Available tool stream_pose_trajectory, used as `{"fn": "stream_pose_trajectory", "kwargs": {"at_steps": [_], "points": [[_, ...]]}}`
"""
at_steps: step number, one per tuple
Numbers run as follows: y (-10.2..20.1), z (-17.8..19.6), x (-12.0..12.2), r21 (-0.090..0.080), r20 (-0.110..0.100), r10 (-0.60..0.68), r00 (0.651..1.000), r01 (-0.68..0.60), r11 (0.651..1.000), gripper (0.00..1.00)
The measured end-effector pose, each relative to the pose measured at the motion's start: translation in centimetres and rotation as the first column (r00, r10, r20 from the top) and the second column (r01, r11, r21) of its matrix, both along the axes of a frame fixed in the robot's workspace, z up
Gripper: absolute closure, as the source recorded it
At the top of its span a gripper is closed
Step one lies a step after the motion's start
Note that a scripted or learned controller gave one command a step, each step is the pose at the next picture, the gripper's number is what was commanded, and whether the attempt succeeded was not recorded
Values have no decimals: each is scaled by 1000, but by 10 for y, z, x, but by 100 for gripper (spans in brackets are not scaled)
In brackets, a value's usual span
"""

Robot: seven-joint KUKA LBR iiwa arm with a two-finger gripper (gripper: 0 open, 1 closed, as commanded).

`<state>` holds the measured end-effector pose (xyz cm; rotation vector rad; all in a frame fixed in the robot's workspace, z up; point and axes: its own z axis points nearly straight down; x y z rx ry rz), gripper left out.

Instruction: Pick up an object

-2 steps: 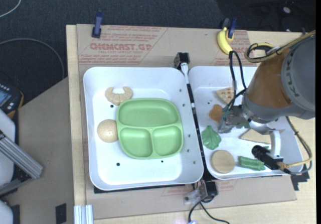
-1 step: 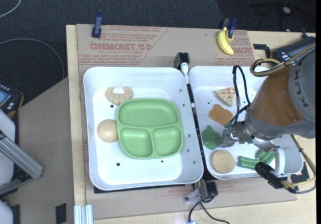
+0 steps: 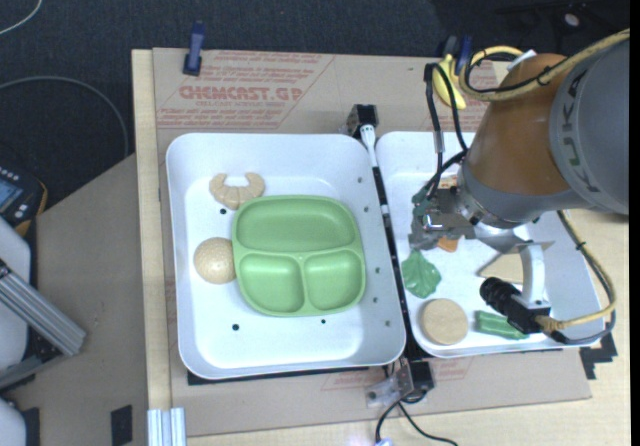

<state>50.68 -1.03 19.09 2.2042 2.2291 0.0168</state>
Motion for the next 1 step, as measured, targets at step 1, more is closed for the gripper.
{"fn": "stream_pose_trajectory", "kwargs": {"at_steps": [1], "points": [[-15,-6,12,-4,-10,-12,1000,12,1000,100]]}}
